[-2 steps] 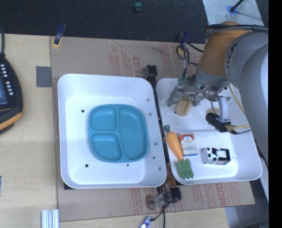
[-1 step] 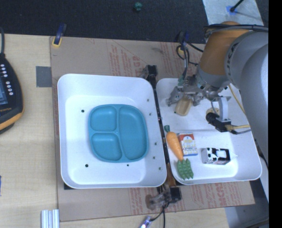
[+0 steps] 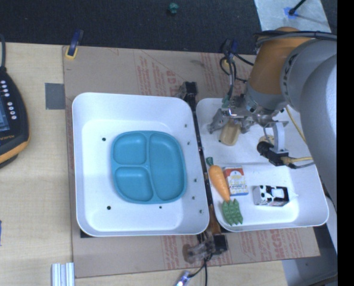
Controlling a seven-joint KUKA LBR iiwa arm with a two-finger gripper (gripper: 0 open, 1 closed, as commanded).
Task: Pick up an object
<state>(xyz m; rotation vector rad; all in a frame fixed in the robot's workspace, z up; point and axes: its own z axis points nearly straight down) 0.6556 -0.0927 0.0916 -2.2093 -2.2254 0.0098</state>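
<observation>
Hovering low over the far end of the right bin (image 3: 311,216), the arm's gripper (image 3: 232,124) hung above a tan cork-like piece (image 3: 229,135); whether the jaws were wide or closed on it could not be told. A clean pick would likely call for straddling the piece squarely across its short sides before lifting. The piece lay beyond the toy carrot (image 3: 219,182), its long axis apparently running toward the gripper, though its small size left that uncertain.
</observation>
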